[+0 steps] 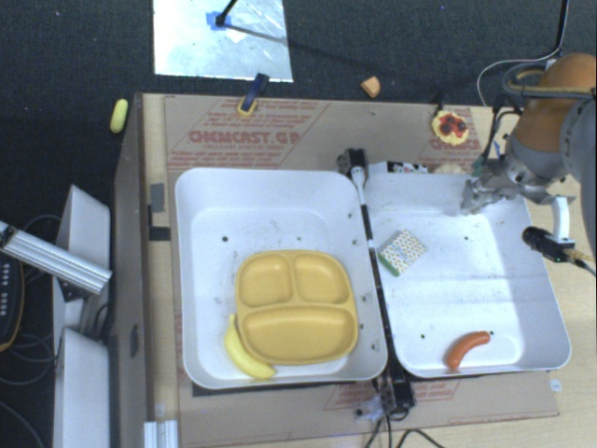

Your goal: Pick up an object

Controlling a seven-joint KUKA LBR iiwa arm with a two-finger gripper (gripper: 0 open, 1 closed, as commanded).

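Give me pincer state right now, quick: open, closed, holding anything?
Pincer: cannot tell open or closed, too small and blurred. It sits over the right bin's far corner, with nothing seen in it.

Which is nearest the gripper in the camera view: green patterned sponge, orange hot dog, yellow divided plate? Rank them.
From the gripper:
1. Green patterned sponge, right bin, by the divider.
2. Orange hot dog, right bin, front edge.
3. Yellow divided plate, left bin.

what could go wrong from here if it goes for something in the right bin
The pincer sits at the right bin's far corner, well away from the sponge and sausage. The sausage lies near the front wall, so a grasp may hit the rim. The sponge lies flat and may slide toward the divider.
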